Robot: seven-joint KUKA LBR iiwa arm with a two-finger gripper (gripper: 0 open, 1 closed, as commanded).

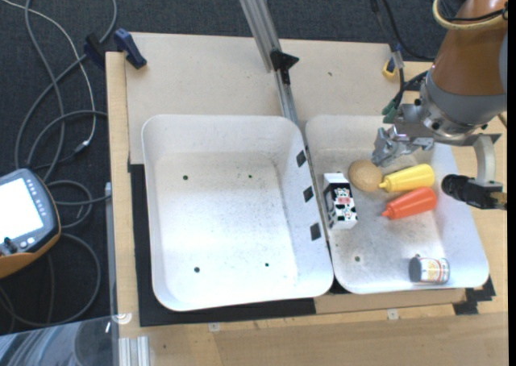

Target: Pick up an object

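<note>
Where the jaws (392, 147) hover, a tan potato (364, 175) lies, rounded.

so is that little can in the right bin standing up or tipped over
Tipped over. The can lies on its side near the right bin's front corner, its round end facing left.

The grey arm (468, 74) reaches in from the right; its gripper (393, 145) points down, fingers perhaps close together.
</note>
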